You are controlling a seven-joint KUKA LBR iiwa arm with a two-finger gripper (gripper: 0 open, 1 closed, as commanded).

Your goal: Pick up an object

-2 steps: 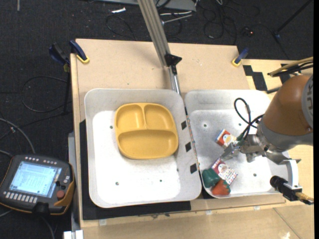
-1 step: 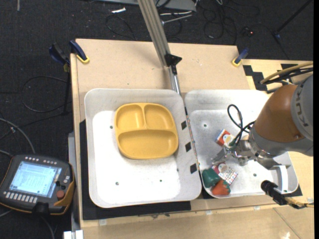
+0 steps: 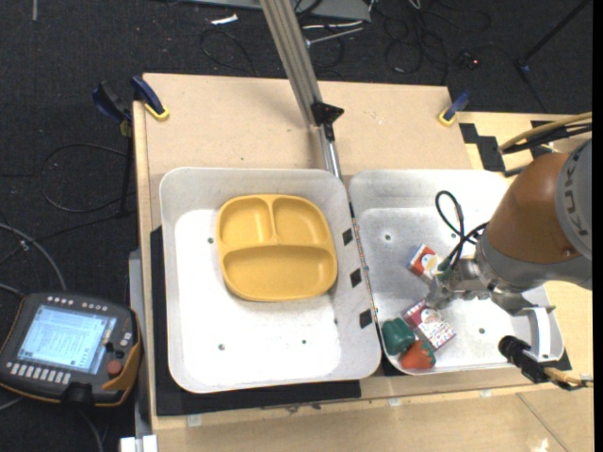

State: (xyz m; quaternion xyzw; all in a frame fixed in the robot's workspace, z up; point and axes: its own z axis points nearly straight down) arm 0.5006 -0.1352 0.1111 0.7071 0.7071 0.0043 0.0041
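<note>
The gripper (image 3: 441, 288) hangs low between two cartons (image 3: 426, 261) — whether it's spread, I can't tell — and crowded toys (image 3: 405, 342) could jam it.

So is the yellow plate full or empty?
Empty. The yellow plate lies flat in the left bin, and all three of its compartments show bare yellow.
</note>
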